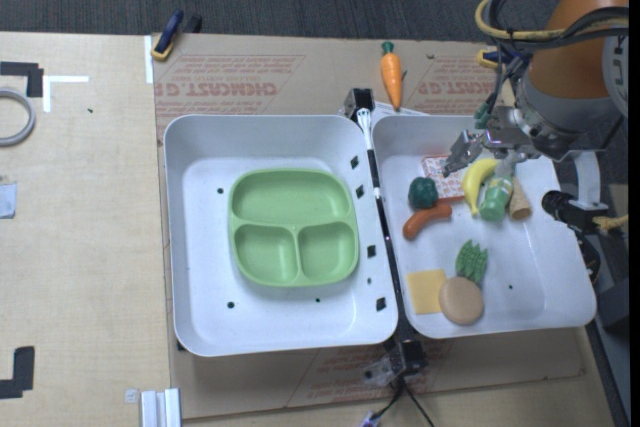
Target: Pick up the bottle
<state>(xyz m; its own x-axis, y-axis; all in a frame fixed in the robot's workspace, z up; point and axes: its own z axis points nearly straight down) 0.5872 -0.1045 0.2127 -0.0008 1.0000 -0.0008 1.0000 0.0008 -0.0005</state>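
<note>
The green divided plate [294,227] lies in the left bin [190,245]. In the right bin [560,295], right of the plate, lie a sausage [431,216], cheese slice [427,289], bun [462,301] and banana [477,180]. The pale green bottle [495,199] sits just right of the banana, under the pincer [487,155]. Whether the pincer is open or closed cannot be told.
</note>
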